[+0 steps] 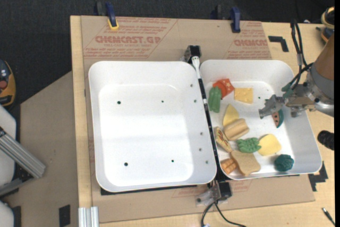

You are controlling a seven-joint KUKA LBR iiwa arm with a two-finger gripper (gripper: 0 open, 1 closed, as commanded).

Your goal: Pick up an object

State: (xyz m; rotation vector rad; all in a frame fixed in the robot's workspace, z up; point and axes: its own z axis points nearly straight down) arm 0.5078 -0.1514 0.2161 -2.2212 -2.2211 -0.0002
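We see two white bins side by side on a brown bench board [159,34]. The left bin [106,114] offers the widest open floor. The right bin [297,135] carries all the loose objects, most of them crowded along its left wall and near edge; its right half and far right corner leave bare floor.

The gripper [271,110] reaches in from the right and hangs over the middle of the right bin. We cannot tell how its fingers stand, and we see nothing clearly between them. A small teal piece [279,119] lies just below the gripper tip, touching or overlapping it in this view; we cannot tell which.

We count the following in the right bin:
- one red piece [224,85] at the far left;
- one green pepper shape [214,99] beside it;
- one yellow square [244,95];
- one yellow wedge [230,114];
- one tan roll [236,128];
- one green leafy piece [248,144];
- one yellow lemon shape [269,144];
- one dark green ball [283,162] near the front right corner;
- a tan and orange cluster [239,163] at the near left, whose parts we cannot separate.

Two blue clamps [111,14] [235,18] grip the board's far edge. Black clips sit at the bins' seam, far [192,53] and near [223,189].
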